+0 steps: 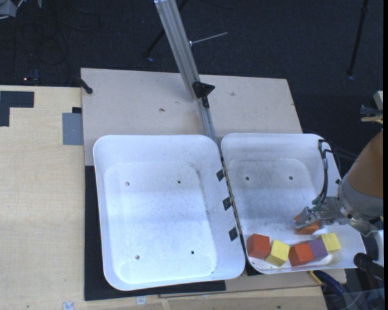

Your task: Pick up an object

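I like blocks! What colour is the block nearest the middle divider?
Red-orange block, seen in the camera view, right bin.

One fixed overhead camera, tilted down.
It looks from above at a slant over the pale wooden tabletop (32, 192), taking in both shallow white plastic bins (158, 212) from moderately far back.
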Controlling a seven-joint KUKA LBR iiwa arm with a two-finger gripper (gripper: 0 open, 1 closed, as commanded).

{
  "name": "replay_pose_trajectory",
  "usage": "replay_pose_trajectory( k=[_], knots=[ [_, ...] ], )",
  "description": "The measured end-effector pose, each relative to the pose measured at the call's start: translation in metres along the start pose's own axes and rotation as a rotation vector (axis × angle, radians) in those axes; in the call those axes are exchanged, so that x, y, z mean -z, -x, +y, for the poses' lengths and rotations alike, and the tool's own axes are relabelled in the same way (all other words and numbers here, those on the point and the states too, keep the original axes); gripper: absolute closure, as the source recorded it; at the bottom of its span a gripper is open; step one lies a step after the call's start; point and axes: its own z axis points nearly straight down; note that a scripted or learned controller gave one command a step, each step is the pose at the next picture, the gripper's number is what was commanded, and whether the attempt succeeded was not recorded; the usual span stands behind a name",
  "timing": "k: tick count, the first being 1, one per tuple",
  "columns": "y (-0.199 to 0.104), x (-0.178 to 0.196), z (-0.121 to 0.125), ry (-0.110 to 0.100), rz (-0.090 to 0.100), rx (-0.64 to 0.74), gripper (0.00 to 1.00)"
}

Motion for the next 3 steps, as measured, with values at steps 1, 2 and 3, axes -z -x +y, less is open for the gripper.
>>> replay_pose_trajectory(
  k=[1, 2, 3],
  knots=[
    [-0.080, 0.108, 0.067, 0.001, -0.002, 0.008, 1.00],
    [-0.182, 0.138, 0.078, 0.004, 0.001, 0.013, 1.00],
    [-0.235, 0.084, 0.061, -0.006, 0.000, 0.009, 1.00]
  ],
)
